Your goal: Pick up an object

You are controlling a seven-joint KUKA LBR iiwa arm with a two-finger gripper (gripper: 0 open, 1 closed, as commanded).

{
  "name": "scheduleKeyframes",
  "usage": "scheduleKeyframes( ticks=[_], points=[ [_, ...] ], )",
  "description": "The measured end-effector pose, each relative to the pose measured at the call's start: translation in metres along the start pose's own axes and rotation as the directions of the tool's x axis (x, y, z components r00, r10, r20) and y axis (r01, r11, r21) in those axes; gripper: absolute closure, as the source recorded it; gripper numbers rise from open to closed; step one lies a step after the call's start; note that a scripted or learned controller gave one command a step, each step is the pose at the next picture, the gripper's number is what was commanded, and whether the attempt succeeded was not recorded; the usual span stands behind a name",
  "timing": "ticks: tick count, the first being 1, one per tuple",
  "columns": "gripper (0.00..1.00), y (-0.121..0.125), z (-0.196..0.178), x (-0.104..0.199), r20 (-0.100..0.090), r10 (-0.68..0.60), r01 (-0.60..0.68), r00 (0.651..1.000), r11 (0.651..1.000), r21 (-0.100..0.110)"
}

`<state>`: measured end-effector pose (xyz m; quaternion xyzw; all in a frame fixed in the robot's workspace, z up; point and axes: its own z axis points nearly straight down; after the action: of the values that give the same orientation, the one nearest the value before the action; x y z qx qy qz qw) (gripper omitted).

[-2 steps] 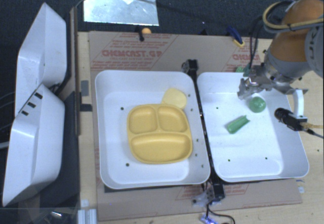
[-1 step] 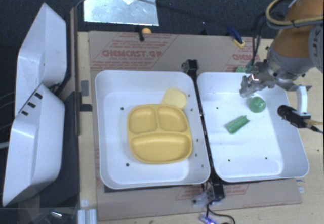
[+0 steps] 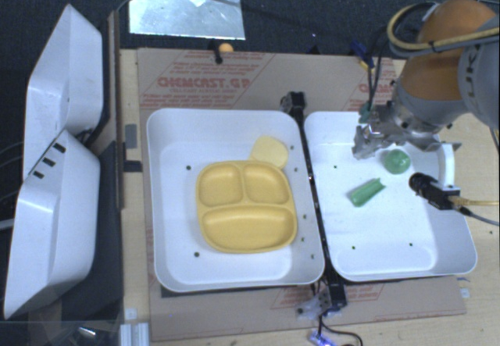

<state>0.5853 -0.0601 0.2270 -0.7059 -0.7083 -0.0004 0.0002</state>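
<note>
My gripper [image 3: 366, 146] hangs over the back part of the right bin [image 3: 391, 247], low above its floor. A round green ball-like object [image 3: 396, 161] lies just to its right, close beside it, and I cannot tell whether they touch. A green oblong piece [image 3: 366, 192] lies on the bin floor a little in front of the gripper, apart from it. In the left bin [image 3: 168, 204] rests a yellow divided tray [image 3: 246, 206], with a pale yellow round object [image 3: 270, 151] at its back right corner.
The arm [image 3: 445, 55] reaches in from the upper right over the right bin's back edge. A black divider [image 3: 306, 173] runs between the two bins. White housings [image 3: 55, 157] stand at the far left, off the bench.
</note>
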Motion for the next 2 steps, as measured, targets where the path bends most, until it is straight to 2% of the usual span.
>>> scheduleKeyframes(
  ticks=[1,2],
  points=[
    [1.00,-0.016,0.011,0.051,0.000,-0.002,0.002,1.000,1.000,0.000],
    [1.00,-0.029,-0.001,0.099,0.000,-0.001,0.001,1.000,1.000,-0.001]
  ],
)
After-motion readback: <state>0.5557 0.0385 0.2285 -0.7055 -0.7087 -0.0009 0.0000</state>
